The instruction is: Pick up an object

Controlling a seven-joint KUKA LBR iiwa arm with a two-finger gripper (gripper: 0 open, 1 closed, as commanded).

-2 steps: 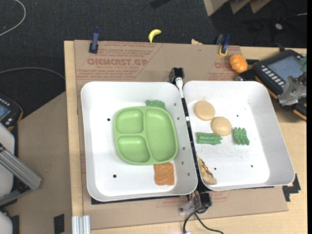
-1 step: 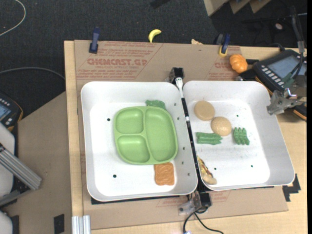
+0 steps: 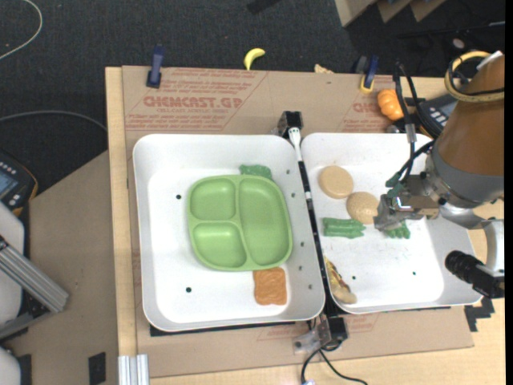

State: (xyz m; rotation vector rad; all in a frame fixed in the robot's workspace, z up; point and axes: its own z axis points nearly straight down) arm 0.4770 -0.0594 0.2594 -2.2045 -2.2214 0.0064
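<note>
Over the right-hand bin (image 3: pixel 449 287) the claw (image 3: pixel 393 215) hangs low at the end of the arm (image 3: pixel 469 147), and whether it is open or closed I cannot tell from this slant. Just beside its tip, touching or nearly so, lies a small dark green piece (image 3: pixel 398 231); a tan round piece (image 3: pixel 362 207) sits just to its left, a second tan round (image 3: pixel 336 181) up and left of that, and a green bean-like piece (image 3: pixel 343 228) lies left and slightly below. A brown-and-yellow item (image 3: pixel 337 283) rests well below and left, against the bin wall. Farther left, the other bin (image 3: pixel 156 215) carries a green divided plate (image 3: pixel 239 221) and an orange waffle-like piece (image 3: pixel 270 286). The green piece by the tip looks like light toy food, probably stiff plastic, smooth and apt to skid; pinching across its narrow width seems safest.
</note>
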